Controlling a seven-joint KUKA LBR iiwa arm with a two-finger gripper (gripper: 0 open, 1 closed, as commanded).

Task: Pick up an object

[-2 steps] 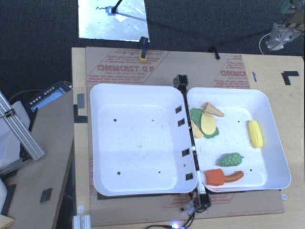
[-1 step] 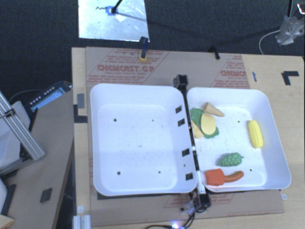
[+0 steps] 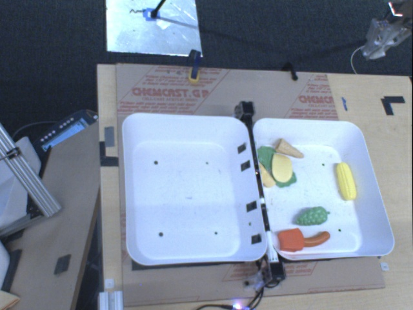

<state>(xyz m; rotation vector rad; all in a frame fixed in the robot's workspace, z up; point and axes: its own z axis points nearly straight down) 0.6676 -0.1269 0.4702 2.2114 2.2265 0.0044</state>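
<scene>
In the right bin (image 3: pixel 371 173), several small toy foods are lying: a yellow corn cob (image 3: pixel 346 181) near the right wall, a green grape bunch (image 3: pixel 312 216) towards the near side, an orange carrot (image 3: pixel 301 239) at the near edge, and a cluster of overlapping pieces (image 3: pixel 277 166) against the left wall. The corn is looking like the easiest pick (light, stiff, probably smooth plastic, so likely slippery); a pinch across its narrow middle should be suiting it, since it is sitting well apart from the rest. The gripper (image 3: pixel 385 36) is hanging at the far right, beyond the bench, blurred and partly cut off, so I cannot tell its state. How the cluster pieces are stacking is hard to make out.
</scene>
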